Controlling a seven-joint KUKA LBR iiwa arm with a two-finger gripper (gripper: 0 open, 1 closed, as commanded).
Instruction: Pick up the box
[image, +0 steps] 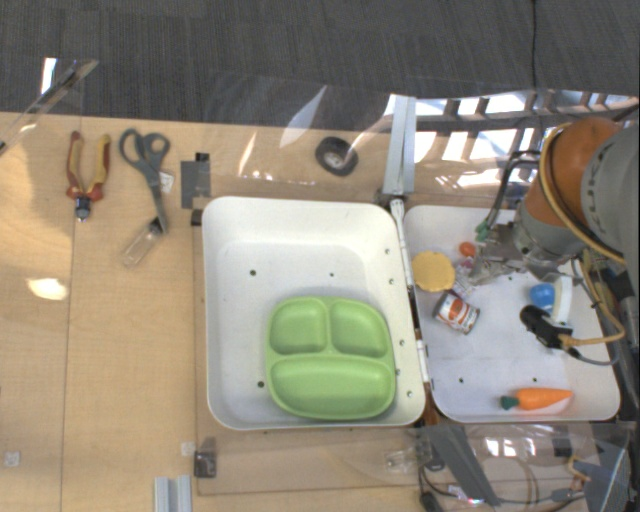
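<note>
Grey arm (600, 190) over right bin (480, 395)

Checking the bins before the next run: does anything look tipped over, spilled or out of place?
Nothing is spilled. The small can in the right bin lies on its side near the yellow disc. The green tray sits flat in the left bin.

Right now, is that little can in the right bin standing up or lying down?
Lying down: the can rests on its side on the right bin floor, one round end facing left.
</note>
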